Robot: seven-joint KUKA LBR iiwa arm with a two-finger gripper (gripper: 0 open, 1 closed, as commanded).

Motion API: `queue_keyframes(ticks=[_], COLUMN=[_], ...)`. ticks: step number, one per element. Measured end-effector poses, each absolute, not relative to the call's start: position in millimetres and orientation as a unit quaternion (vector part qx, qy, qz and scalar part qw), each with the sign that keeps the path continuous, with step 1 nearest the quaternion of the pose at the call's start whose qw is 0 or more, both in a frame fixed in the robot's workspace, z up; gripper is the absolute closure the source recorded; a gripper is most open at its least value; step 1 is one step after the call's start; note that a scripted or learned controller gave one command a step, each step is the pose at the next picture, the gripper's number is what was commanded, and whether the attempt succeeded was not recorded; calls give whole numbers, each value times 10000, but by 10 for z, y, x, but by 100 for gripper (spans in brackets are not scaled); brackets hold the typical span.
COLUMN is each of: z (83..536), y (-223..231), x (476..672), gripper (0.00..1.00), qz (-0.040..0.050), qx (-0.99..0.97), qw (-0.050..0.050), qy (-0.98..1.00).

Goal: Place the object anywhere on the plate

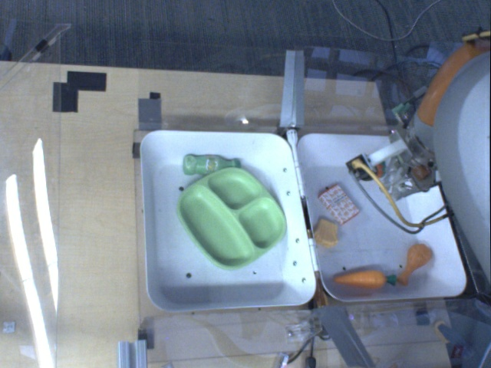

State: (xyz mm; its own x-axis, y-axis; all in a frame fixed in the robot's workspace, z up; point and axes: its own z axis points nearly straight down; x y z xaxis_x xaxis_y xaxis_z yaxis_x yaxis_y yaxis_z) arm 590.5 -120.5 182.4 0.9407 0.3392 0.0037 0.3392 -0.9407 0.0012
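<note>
1. Pincer (399,171) hangs over the right bin (453,282); whether it is released or clenched, I cannot tell.
2. Likely target, the carrot (360,280), lies near that bin's front wall: probably light, smooth plastic, best gripped mid-body.
3. Green plate (230,217) sits in the left bin (165,282).

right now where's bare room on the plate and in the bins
All three plate wells are bare. Left bin: free floor left of and below the plate; tight at the top by the green bottle. Right bin: bare middle; carrot, card and block crowd its lower left.
</note>
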Motion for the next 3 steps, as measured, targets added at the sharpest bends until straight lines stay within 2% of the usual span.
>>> queue_keyframes(ticks=[1,2,3], z=[1373,1216,1715], y=[-1846,-1815,-1132], x=[5574,4873,5273], gripper=[100,100,100], qz=[6,6,20], qx=[9936,9938,9945], qw=[-1,-7,0], qy=[1132,1115,1051])
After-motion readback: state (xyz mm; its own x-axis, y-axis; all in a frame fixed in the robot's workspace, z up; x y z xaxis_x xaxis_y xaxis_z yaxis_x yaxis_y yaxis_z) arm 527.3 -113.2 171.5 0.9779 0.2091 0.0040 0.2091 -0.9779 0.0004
